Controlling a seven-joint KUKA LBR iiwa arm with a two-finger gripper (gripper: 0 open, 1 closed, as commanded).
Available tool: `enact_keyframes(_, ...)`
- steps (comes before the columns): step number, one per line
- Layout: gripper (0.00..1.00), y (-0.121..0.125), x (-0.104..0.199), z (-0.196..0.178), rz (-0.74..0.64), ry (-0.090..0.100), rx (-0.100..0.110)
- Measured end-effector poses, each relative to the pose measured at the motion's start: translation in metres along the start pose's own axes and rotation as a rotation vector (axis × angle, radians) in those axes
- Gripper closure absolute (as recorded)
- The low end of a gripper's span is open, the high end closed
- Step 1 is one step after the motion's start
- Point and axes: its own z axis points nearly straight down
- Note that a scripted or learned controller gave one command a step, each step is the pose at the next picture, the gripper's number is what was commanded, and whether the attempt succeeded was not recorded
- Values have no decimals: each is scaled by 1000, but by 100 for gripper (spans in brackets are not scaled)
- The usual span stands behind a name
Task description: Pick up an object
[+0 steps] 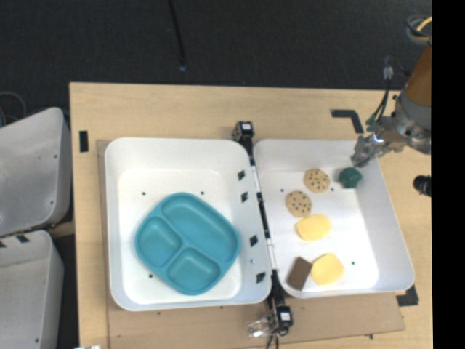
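The right bin point(385, 217) holds two chocolate-chip cookies point(316, 180) point(298, 203), two yellow pieces point(313, 228) point(328, 269), a brown chocolate-like block point(299, 273) and a small dark green object point(350, 177). My gripper point(365, 153) hangs over the bin's far right corner, just above and right of the green object. No object shows between its fingers.
A teal divided plate point(188, 243) lies in the left bin point(123, 173). A raised divider with black clips point(256, 217) runs between the bins. The arm point(414, 107) comes in from the right edge over the bench.
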Motion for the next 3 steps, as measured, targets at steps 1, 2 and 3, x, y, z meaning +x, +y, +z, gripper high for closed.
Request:
enact_keyframes(1,100,1,-1,-17,-4,1,3)
enact_keyframes(2,100,11,59,-23,-9,3,6)
enact_keyframes(3,100,8,106,-17,-8,3,8)
